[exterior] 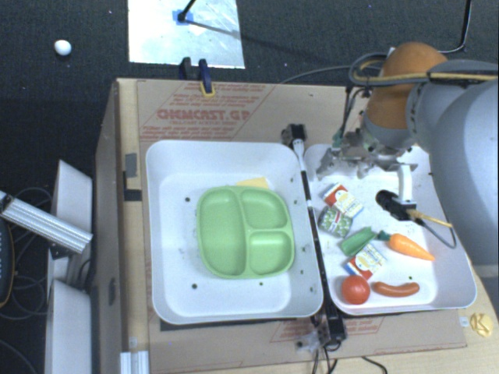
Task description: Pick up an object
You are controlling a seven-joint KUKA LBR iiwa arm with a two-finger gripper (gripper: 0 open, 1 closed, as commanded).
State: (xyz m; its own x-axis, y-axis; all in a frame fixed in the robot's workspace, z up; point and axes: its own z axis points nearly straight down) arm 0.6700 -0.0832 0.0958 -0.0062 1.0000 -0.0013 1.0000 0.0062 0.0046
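The gripper [365,156] hovers, its opening impossible to tell; the carrot [408,245] looks light, rigid, best pinched mid-body.

Red block lettering ran across the brown cardboard sheet [204,115] lying under the two white bins, along its far strip; it read roughly "CHEMCAST GP", though the last letters were soft and uncertain. Above and below that line sat smaller red print, too fine to make out. Two small red-and-white cartons [341,202] [367,261] in the right bin carried printed panels, and a green-and-white packet [335,222] between them showed markings as well, but no word on any of them was legible. A yellow mark [479,325] stood on the bench's near right corner, its shape unreadable.
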